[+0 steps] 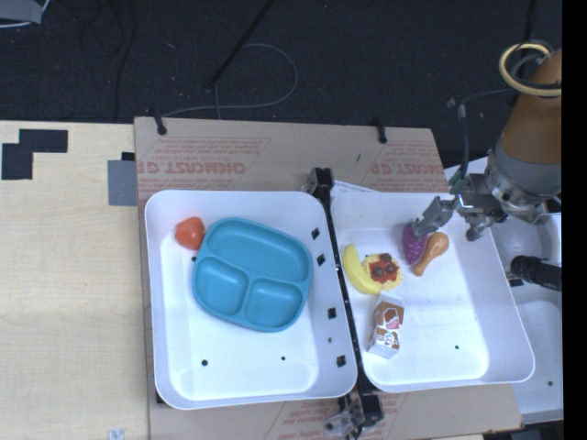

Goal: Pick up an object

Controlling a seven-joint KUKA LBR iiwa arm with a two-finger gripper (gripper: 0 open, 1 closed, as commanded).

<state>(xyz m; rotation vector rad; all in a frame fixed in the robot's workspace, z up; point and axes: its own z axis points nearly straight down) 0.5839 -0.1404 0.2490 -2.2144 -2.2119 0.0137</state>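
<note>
I see the jaws (pixel 456 216) spread wide, gripping nothing, with the grapes (pixel 413 241) and drumstick (pixel 430 251) just below-left.

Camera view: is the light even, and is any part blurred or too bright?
Camera view: even, soft light; the white bins look bright but keep detail; the blue plate and banana are fairly sharp; the gripper is slightly blurred; the floor behind is dark.

Left bin (pixel 174 374): divided plate (pixel 251 273), tomato (pixel 190 233) at its left. Right bin (pixel 477 356): banana (pixel 356 271), carton (pixel 387 328) below.
</note>
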